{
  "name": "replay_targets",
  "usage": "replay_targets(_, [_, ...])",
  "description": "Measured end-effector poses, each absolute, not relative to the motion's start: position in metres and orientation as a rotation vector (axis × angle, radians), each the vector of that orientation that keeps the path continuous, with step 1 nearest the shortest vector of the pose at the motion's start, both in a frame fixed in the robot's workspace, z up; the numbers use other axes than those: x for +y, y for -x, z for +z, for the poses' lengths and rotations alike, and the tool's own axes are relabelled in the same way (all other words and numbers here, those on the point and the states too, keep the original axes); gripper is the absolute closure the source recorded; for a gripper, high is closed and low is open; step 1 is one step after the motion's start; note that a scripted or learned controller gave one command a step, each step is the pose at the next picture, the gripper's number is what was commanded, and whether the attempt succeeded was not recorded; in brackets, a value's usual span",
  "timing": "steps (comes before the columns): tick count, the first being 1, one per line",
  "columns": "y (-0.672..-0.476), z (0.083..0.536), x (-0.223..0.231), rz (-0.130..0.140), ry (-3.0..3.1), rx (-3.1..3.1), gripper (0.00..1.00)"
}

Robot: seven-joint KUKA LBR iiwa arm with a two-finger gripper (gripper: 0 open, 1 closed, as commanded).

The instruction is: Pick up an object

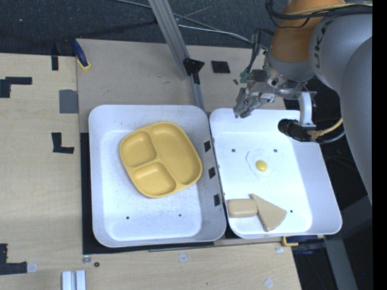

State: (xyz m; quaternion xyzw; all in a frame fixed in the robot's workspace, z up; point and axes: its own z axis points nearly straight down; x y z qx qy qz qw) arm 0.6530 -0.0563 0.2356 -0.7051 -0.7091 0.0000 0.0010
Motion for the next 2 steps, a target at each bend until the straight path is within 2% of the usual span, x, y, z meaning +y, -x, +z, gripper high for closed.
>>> replay_targets(1, [-0.652,0.227,-0.001,0.002,2.213,-2.227,1.0])
replay_targets(2, [-0.639,0.217,0.045,0.004,2.214,-2.225,1.0])
